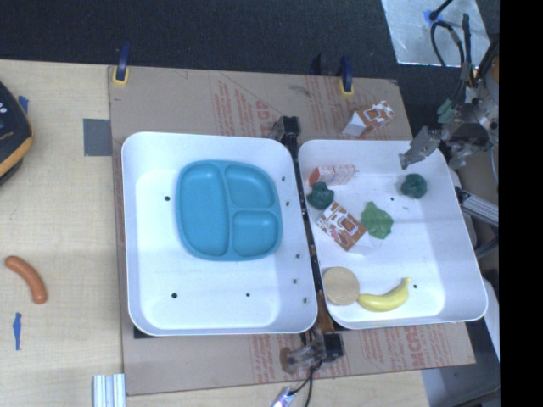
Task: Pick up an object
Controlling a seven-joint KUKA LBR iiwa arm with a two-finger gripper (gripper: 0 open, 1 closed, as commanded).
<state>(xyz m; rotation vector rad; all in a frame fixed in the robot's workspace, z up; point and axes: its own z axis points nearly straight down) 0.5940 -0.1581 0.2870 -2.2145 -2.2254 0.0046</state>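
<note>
Pincer hangs over the right bin's far edge, can't tell its state honestly. Banana lies near the front rim, long axis roughly left-right, right tip curling up.

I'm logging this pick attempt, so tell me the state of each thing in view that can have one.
gripper: above the right bin's far edge, holding nothing visible.
dark green ball: lying loose beside the gripper.
banana: lying flat at the near edge.
blue divided plate: lying upright in the left bin.
sausage: lying on the bench, outside the bins.
</note>
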